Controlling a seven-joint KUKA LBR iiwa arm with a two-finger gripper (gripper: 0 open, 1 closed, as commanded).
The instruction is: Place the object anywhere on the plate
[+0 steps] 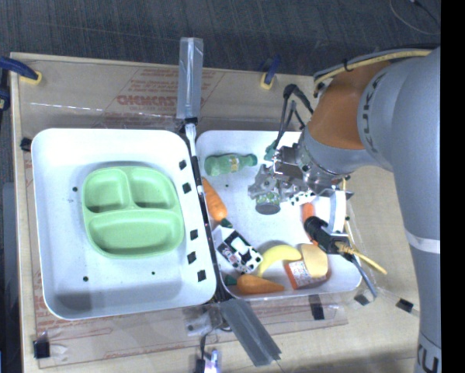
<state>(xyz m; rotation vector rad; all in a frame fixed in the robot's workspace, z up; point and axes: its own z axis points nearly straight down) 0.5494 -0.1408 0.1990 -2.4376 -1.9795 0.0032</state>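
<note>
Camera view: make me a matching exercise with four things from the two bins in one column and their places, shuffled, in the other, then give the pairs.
Things:
1. green three-compartment plastic plate
2. green plastic bottle lying on its side
3. orange carrot lying along the bin's front wall
4. yellow banana

Places:
A. right bin, far end near the divider
B. left bin, middle
C. right bin, near end, just behind the front carrot
D. right bin, against the near wall

Pairs: 1-B, 2-A, 3-D, 4-C
</note>
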